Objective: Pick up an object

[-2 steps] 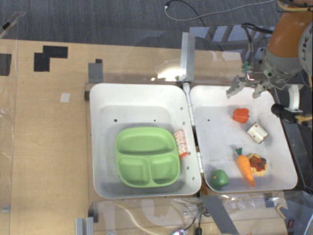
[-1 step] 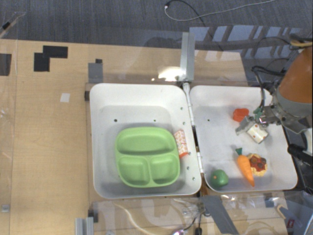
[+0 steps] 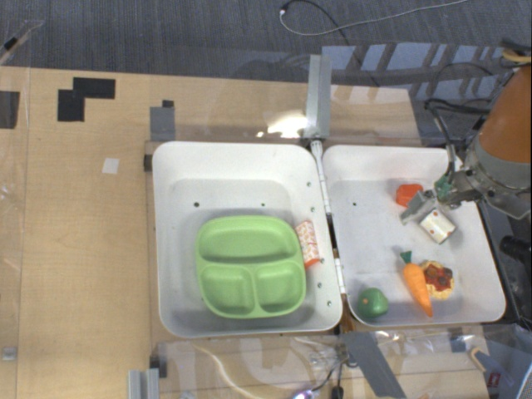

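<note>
The right bin (image 3: 366,173) holds several toy foods. An orange-red piece (image 3: 407,194) lies toward the back, and a small white block (image 3: 438,226) sits just right of it and nearer the front. A carrot (image 3: 416,286) lies beside a round pizza-like piece (image 3: 440,278) at the front right. A green ball (image 3: 373,302) rests in the front left corner. My gripper (image 3: 426,209) reaches in from the right, hanging between the orange-red piece and the white block. Nothing can be seen held in it.
The left bin (image 3: 179,173) holds a green divided plate (image 3: 249,266) and a small striped packet (image 3: 307,243) against its right wall. The grey arm with its orange band (image 3: 509,127) stands over the right bin's far right edge. A metal post (image 3: 318,98) rises behind the bins.
</note>
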